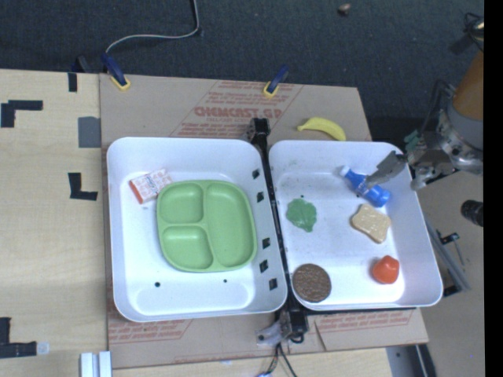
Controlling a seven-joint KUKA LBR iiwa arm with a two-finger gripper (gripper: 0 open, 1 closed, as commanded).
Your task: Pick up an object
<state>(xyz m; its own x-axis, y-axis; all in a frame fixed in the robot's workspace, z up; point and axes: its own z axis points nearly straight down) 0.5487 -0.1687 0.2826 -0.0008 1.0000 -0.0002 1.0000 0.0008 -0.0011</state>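
Claw [391,166] work first: it hangs at the far right edge of the right-hand bin [330,151], its dark fingers reaching down toward a blue object [366,187], and whether those fingers are spread or closed I cannot tell at this angle. Nothing is visibly held.

That blue object (it looks like a small toy or bottle, too small to name better) lies on the bin floor right under the fingertips, and seems the likeliest pick. Taking it as the landmark: a slice of toast [371,223] lies just nearer the camera from it, an orange-red toy fruit [385,270] further on the same way, a green leafy piece [301,214] off to its left, and a brown round cookie [312,282] well to the near left.

To do the step well, I judge the claw should centre over the blue object's narrow width, come straight down until the fingers straddle it, then close and lift slowly; the toast is close enough to be nudged by a slanted approach.

Further out, the left bin [126,210] holds a green divided plate [207,225] and a small red-and-white packet [148,185]. A banana [321,128] lies on the bench [47,210] beyond the right-hand bin.
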